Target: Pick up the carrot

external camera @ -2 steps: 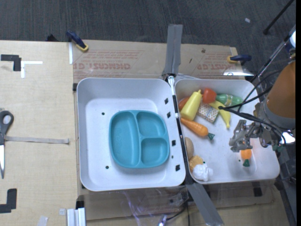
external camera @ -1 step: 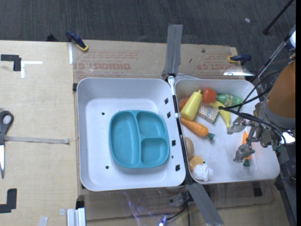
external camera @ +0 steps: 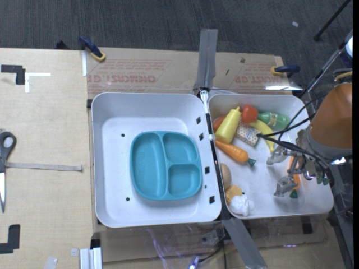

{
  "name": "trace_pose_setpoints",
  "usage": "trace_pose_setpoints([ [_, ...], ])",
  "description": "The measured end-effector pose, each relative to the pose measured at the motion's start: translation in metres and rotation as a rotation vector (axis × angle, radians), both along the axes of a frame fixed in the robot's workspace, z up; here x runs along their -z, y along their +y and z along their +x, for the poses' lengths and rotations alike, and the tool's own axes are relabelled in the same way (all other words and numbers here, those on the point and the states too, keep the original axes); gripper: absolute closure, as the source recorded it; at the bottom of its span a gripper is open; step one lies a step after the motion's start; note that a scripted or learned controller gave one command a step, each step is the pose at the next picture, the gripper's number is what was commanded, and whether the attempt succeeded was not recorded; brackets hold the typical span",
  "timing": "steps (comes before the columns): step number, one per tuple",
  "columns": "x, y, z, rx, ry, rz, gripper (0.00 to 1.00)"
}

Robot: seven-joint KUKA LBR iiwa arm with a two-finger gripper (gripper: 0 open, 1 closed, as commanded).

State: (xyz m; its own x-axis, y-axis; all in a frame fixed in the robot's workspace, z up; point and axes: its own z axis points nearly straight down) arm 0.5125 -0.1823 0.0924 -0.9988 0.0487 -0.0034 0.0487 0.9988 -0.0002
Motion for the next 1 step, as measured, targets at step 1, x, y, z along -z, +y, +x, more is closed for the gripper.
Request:
trace_pose_setpoints([
  [1, -0.0002, -0.0210, -0.0175, 0.115, -0.001, 0.000, 0.00],
])
